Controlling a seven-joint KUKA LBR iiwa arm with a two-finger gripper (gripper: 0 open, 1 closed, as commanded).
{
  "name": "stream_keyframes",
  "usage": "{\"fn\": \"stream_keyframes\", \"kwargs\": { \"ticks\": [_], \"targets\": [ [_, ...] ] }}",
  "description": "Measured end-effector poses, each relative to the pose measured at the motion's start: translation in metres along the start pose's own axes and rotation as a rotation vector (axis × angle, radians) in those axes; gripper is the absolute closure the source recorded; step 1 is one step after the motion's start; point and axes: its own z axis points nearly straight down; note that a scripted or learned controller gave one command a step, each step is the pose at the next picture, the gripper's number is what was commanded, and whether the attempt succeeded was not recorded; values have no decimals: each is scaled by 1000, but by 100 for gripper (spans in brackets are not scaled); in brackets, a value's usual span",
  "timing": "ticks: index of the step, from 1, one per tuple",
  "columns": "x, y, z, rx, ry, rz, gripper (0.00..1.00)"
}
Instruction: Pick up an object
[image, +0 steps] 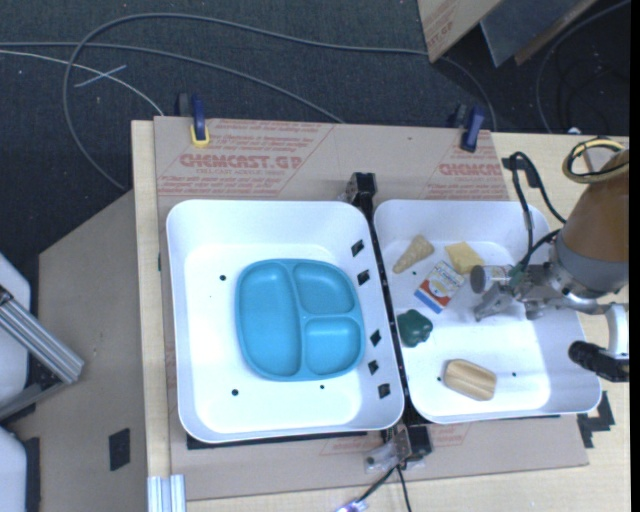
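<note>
Gripper (487, 290) low in right bin (560, 395), finger spread unclear; nearest item, small packet (437, 288), just left

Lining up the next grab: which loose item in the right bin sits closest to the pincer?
The red, white and blue packet, just left of the pincer. The yellow block, green piece and tan loaf lie farther off.

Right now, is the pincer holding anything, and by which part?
Nothing shows between its fingers. The pincer hangs in the right bin, beside the small red, white and blue packet; whether it touches the packet cannot be told.
</note>
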Motion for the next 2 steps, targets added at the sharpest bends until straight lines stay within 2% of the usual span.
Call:
{"fn": "stream_keyframes", "kwargs": {
  "ticks": [1,2],
  "targets": [
    [-1,1,-15,-7,-2,1,100],
    [-9,-5,-67,-11,-6,2,100]
  ]
}}
